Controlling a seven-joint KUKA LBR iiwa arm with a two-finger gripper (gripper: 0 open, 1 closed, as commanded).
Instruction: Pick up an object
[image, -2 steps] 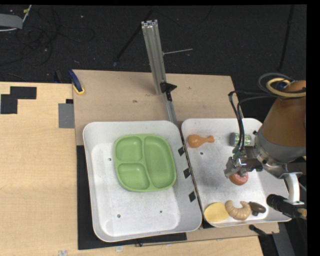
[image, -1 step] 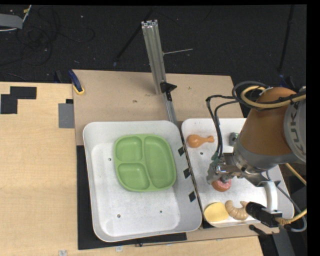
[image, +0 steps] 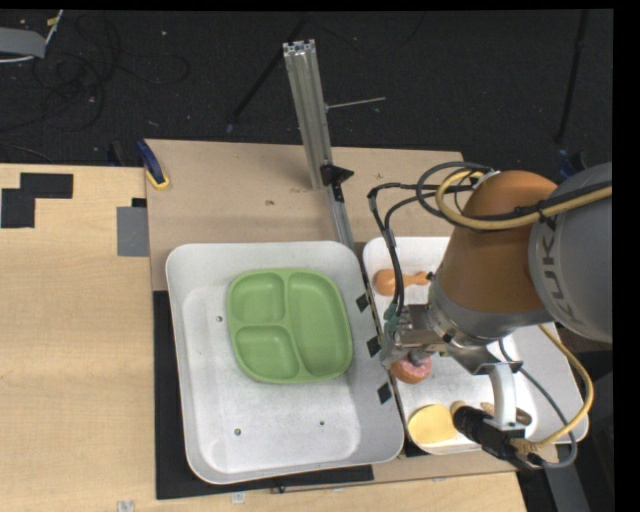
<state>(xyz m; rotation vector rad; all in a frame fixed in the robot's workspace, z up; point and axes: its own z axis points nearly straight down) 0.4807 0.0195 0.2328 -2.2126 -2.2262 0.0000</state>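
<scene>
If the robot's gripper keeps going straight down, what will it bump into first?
Most likely the pink round object in the right bin. The gripper sits just above it, pointing down, though one slanted view leaves the exact height unclear.

Matt green plastic tray (image: 290, 326)

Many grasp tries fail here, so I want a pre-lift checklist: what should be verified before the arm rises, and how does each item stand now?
1. Gripper over the right white bin: ok.
2. Gripper directly above the small pink-red round object: ok.
3. Object between the fingers: cannot tell.
4. Neighbouring orange round object apart from the gripper: ok.
5. Yellow rounded object apart from the gripper: ok.
6. Green divided plastic plate in the left white bin, away from the arm: ok.
</scene>
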